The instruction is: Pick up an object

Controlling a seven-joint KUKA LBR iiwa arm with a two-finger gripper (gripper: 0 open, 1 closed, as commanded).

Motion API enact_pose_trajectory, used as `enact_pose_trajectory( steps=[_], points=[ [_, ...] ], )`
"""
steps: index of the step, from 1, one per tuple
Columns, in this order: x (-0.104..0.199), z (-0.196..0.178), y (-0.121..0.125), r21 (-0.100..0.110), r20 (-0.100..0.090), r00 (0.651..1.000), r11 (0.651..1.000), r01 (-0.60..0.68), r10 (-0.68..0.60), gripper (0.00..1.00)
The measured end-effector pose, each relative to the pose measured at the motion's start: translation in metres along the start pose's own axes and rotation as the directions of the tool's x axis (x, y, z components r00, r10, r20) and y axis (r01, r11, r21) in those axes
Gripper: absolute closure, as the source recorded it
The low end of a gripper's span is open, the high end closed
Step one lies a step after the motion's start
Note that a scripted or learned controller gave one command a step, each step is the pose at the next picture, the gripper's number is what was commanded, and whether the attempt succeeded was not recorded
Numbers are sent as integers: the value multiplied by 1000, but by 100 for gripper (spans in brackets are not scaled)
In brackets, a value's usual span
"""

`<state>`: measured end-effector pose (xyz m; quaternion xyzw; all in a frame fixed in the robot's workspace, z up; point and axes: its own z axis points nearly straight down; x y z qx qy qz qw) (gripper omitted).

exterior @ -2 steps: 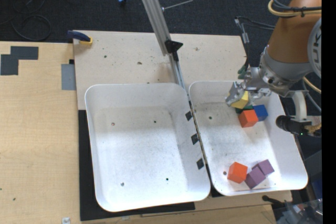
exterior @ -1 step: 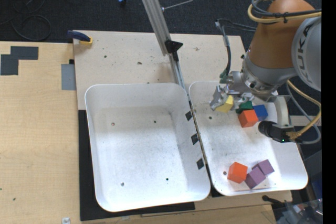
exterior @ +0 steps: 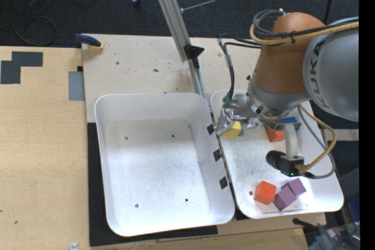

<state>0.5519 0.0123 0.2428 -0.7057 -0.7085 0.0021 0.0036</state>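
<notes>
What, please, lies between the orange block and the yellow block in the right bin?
In the camera view, bare white bin floor separates the orange block from the yellow block.

Three blocks (exterior: 265,192) in right bin (exterior: 328,199), beside left bin (exterior: 117,120)

Partly hidden behind the arm (exterior: 293,67): an orange block (exterior: 274,135) and a blue piece (exterior: 290,121) in the right bin (exterior: 328,199). Cut off at the right edge: the arm. Unclear: the tool's (exterior: 229,123) grip on the yellow block (exterior: 232,130).
</notes>
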Motion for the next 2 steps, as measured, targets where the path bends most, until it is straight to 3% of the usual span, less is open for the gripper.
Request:
enact_pose_trajectory(
  steps=[2],
  points=[
    [83,12,-21,-1,1,1000,1000,-1,1,100]
  ],
)
